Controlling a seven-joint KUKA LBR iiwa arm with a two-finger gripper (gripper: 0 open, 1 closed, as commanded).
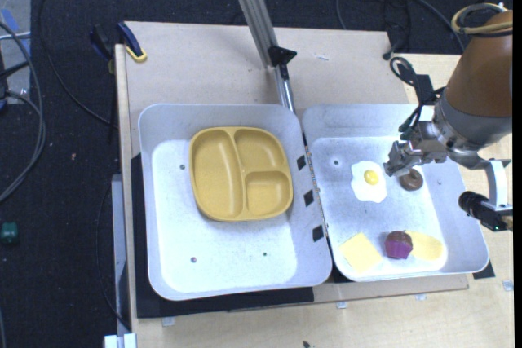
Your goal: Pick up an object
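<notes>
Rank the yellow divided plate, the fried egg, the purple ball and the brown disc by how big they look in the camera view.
1. yellow divided plate, by far the largest
2. fried egg
3. purple ball
4. brown disc, partly hidden under the gripper, so its rank against the ball is unsure

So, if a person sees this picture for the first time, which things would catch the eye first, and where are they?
Most striking is the yellow divided tray, alone in the left bin. Next comes the grey arm with its orange band, reaching in from the right, its gripper low over the right bin beside a fried egg toy and a small brown round piece. Near that bin's front edge lie a purple item and two pale yellow pieces.
</notes>
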